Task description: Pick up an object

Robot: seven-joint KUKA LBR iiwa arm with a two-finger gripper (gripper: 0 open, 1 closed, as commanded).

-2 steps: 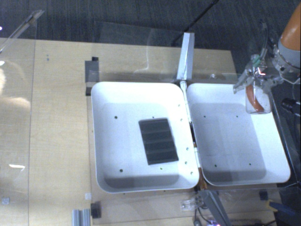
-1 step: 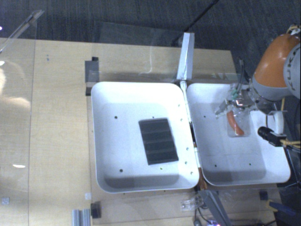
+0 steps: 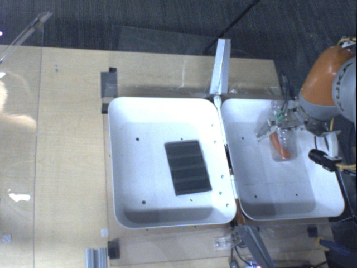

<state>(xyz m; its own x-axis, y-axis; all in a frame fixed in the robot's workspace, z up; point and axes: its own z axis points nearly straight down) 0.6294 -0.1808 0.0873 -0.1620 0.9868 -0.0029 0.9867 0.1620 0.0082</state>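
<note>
The claw (image 3: 277, 128) hangs over the right bin (image 3: 251, 200), an orange-and-clear object (image 3: 281, 145) just beneath; gripped or merely touched, I cannot tell. Its long axis runs up-down the view, nearly upright. A shallow pinch could let it slip. The dark slab (image 3: 188, 167) lies in the left bin (image 3: 134, 200).

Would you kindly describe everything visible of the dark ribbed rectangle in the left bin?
The dark rectangle is a flat, charcoal-black slab with faint crosswise ridges, matte like rubber or plastic. It lies flat on the floor of the left bin, near its middle, turned slightly off the bin's edges. Nothing else touches it; the gripper is over the right bin.
</note>
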